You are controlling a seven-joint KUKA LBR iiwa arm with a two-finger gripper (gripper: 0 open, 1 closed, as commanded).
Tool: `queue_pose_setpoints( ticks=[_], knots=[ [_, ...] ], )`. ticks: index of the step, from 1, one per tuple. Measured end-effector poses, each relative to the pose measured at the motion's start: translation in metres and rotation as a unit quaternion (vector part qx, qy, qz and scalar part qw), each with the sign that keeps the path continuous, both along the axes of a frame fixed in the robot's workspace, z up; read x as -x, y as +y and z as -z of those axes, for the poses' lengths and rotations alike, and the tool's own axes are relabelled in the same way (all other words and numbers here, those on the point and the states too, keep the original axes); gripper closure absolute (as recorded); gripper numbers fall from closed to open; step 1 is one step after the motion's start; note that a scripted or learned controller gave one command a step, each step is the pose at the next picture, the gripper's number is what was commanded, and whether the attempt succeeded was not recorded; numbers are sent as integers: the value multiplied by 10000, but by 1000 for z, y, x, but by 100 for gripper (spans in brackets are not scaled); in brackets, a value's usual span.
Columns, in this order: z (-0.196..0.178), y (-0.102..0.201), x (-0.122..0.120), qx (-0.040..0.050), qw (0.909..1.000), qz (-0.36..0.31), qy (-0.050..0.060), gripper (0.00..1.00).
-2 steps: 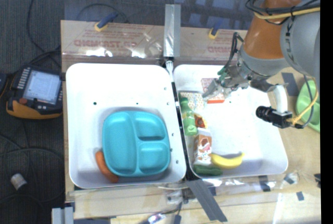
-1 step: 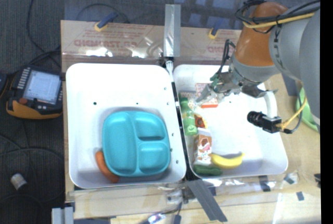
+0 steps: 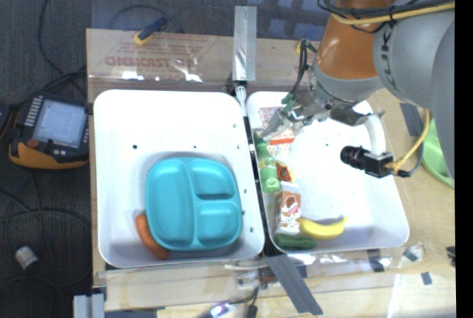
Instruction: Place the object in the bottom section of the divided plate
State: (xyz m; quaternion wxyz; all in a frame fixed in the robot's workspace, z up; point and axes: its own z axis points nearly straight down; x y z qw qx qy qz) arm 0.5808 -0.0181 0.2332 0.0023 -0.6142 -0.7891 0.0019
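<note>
A light blue divided plate (image 3: 194,204) lies in the left bin (image 3: 122,132), toward its front. Its large section is on the left and two smaller ones are on the right. An orange carrot-like piece (image 3: 145,232) pokes out from under the plate's lower left edge. My gripper (image 3: 284,119) hangs low over the upper left corner of the right bin (image 3: 358,194), right above a red and white packet (image 3: 281,137). The orange wrist band and the grey arm hide what lies beneath the gripper.
Along the right bin's left wall lie green toy pieces (image 3: 267,177), a snack packet (image 3: 289,208), a yellow banana (image 3: 323,227) and a green vegetable (image 3: 293,241). A black attachment (image 3: 365,158) sticks out from the arm over the bin. A handheld pendant (image 3: 50,130) rests left of the bench.
</note>
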Motion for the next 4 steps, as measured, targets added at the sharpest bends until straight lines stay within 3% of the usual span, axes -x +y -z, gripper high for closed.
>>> queue_pose_setpoints(
  ticks=[1, 2, 3, 4],
  knots=[
    [15, 54, 70, 10, 9974, 721, 11, 100],
    [-10, 105, 0, 33, 9843, 1764, 3, 100],
    [64, 127, -2, 47, 9690, 2472, 10, 100],
    [45, 148, 55, 47, 9287, 3707, 17, 100]
  ],
)
